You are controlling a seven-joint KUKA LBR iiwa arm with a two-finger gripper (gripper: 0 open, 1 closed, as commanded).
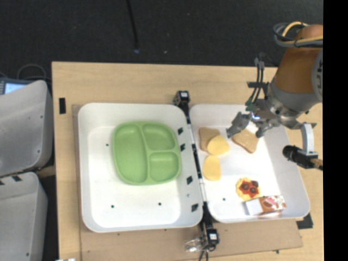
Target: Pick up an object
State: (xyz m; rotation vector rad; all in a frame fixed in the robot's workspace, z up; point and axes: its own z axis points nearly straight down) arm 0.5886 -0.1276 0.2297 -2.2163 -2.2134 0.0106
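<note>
My gripper (248, 128) hangs over the back of the right bin (291, 194), its two dark fingers spread open. A tan toast slice (246, 142) lies on the bin floor just below and between the fingertips, and I see no grip on it. Farther left in the same bin lie a brown bread piece (205, 136), a yellow round piece (218, 145) overlapping it, and a second yellow piece (212, 169). Toward the front are a small yellow and red pizza-like piece (248, 187) and a red and white packet (265, 204).
The left bin (92, 200) holds a green divided plate (147, 152). A row of black clips (193, 162) runs along the seam between the bins. The grey arm with its orange band (296, 69) comes in from the upper right.
</note>
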